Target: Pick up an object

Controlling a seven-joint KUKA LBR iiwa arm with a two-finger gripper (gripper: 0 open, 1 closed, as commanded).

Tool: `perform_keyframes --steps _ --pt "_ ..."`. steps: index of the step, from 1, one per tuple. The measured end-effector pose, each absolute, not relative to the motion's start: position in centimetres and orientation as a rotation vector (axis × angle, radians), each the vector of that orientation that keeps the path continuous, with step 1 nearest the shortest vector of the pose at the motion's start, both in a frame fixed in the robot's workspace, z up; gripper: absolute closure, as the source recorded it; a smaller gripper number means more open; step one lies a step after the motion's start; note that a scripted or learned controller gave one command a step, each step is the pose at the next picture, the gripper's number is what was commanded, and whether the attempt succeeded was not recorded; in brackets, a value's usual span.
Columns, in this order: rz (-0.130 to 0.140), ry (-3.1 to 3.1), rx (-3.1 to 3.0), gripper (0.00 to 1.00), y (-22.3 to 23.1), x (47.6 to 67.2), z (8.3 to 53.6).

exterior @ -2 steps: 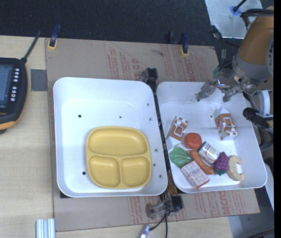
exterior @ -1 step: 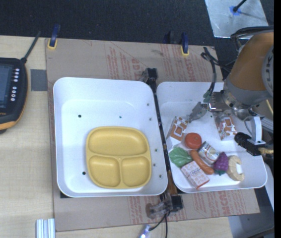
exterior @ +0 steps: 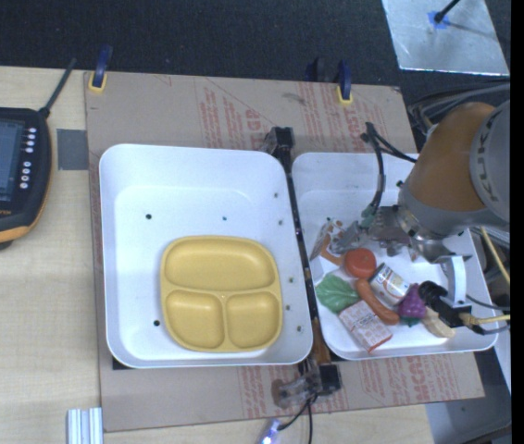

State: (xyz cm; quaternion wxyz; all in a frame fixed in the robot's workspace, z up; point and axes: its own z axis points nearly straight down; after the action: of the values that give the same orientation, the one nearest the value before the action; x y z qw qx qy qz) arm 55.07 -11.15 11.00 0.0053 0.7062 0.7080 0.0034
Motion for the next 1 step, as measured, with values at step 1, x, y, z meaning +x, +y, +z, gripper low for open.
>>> perform_keyframes --steps 1 --pt "-0.002 2.227 2.216 0.00 -14.52 64.48 15.30"
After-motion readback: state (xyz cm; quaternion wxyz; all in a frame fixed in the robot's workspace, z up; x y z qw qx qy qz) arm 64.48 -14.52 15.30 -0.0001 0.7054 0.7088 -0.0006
